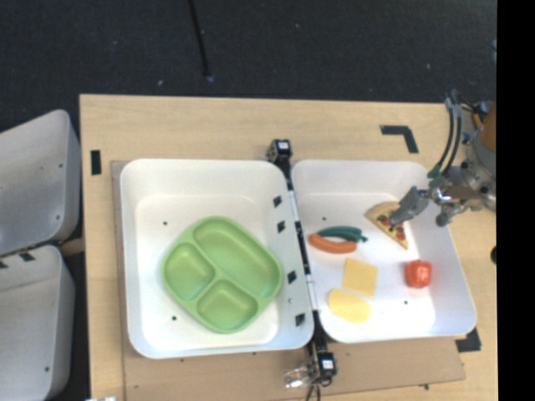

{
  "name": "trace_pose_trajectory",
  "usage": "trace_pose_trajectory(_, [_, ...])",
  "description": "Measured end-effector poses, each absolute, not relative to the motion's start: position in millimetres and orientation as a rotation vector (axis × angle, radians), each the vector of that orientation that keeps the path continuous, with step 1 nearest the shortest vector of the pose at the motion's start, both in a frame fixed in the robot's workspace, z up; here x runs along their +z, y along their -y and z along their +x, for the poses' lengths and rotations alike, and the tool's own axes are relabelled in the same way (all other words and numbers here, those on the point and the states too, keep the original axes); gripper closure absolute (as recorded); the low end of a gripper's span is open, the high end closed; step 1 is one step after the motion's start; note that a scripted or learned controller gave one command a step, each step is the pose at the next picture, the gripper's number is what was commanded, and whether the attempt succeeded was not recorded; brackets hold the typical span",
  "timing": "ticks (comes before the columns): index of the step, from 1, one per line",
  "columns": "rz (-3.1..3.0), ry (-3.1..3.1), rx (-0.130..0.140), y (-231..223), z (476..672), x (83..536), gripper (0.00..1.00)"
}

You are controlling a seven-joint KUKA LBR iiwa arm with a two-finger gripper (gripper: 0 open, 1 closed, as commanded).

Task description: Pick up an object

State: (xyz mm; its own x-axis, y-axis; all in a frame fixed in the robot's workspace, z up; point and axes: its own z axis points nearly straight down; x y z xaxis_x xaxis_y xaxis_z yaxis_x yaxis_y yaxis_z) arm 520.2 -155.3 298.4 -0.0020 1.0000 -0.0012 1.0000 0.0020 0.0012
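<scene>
From above, my gripper (415,206) hangs over the right bin (334,178) near its far right wall, one dark finger touching the pizza slice (391,222); spread or pressed together, I cannot tell; bare floor lies along the bin's far side; the tomato (418,274) sits near the right rim; the left bin (150,182) holds a green tray (221,273); no writing is readable.

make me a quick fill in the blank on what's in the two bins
The green divided plate lies in the ___ bin. The pizza slice lies in the ___ bin. The gripper hovers by the ___ slice. The small tomato is coloured ___.
Missing words: left; right; pizza; red
</scene>
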Motion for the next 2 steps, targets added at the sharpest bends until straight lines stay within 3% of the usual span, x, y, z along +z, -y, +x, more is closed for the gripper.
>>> trace_pose_trajectory(2, [2.224,-2.223,-0.006,157.4,520.0,180.0,0.0])
